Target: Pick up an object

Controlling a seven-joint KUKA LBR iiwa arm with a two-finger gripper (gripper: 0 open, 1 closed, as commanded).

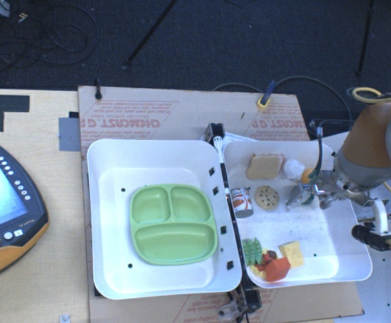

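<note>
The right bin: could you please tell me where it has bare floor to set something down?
In the right bin, bare floor lies mid-bin, bordered by the cookie, the hand and the yellow block. The front-left corner by the red piece is crowded.

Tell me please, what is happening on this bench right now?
A KUKA arm reaches in from the right, its gripper low over the right bin. That bin holds toy food: a bread slice, a cookie, a small can, a cheese wedge and some vegetables. Nothing is visibly grasped. The left bin holds a green divided plate.
</note>
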